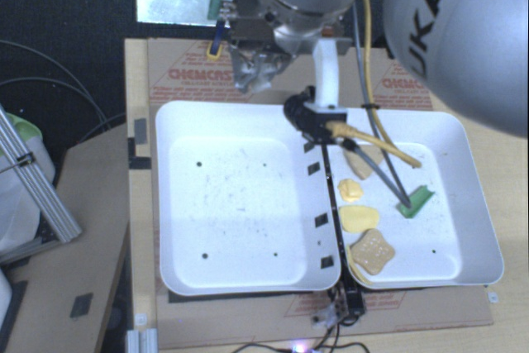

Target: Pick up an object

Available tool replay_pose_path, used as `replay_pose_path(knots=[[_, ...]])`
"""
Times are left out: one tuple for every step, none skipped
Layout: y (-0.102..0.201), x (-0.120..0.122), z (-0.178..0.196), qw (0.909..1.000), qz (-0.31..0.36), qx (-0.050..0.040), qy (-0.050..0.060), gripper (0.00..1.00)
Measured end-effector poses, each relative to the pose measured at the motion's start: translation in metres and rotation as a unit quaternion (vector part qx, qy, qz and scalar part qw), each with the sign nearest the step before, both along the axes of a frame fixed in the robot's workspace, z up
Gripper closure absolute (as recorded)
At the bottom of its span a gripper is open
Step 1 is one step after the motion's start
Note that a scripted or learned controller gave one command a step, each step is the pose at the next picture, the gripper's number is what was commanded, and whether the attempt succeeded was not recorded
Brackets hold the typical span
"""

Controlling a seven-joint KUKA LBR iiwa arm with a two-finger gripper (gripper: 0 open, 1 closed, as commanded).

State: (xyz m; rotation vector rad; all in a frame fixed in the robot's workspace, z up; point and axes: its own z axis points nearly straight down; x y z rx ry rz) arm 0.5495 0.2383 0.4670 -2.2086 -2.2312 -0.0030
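You are looking down at two white bins sitting side by side on the tabletop (99,178). The left bin (227,207) is lying bare apart from dark specks. Above its far edge, the gripper (258,72) is hanging over the cardboard sheet (190,72), outside both bins; whether it is open or closed you cannot tell, and nothing is showing in it. Moving right, the right bin (450,202) is carrying the objects: a waffle-like tan piece (372,250) near its front left corner, a pale yellow piece (359,218) just beyond it, a smaller yellow piece (350,190) further back, and a green piece (415,201) sitting apart to their right.
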Motion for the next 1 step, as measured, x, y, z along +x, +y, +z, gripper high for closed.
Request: replay_pose_path(knots=[[-0.0045, -0.0293, -0.1293, 1.0, -0.005, -0.0038, 0.006, 1.0]])
